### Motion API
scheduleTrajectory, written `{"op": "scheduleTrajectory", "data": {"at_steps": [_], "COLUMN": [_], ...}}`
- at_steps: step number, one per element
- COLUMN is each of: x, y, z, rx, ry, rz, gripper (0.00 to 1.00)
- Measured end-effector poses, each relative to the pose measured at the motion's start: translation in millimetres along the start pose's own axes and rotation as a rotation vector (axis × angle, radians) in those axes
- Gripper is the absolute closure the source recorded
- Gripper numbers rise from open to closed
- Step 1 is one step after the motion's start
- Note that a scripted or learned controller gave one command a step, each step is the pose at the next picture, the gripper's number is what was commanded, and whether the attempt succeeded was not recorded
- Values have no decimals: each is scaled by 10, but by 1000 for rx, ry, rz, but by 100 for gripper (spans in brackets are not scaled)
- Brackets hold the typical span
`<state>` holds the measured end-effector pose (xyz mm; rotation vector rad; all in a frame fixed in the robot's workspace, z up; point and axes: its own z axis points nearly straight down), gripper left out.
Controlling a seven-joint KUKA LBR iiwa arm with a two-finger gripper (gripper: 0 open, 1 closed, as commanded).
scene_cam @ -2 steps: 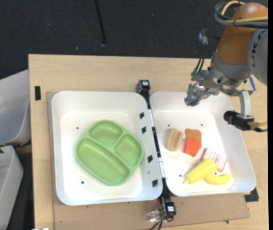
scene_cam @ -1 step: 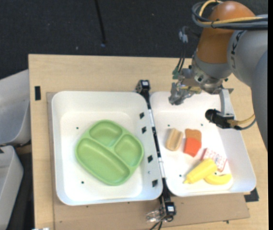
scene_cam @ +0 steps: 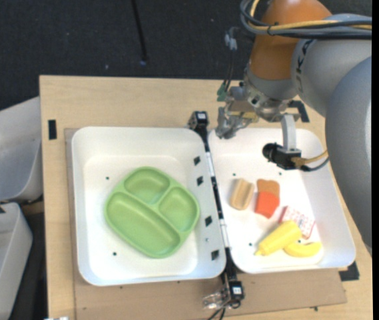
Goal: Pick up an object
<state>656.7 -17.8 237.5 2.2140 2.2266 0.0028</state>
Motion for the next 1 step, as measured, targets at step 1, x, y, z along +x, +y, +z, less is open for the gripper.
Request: {"op": "scheduleTrajectory", "data": {"at_steps": [1], "x": [591], "y": [34], "z": [23], "rx": [0], "ry": [1], "rz": [-1], "gripper": [100]}}
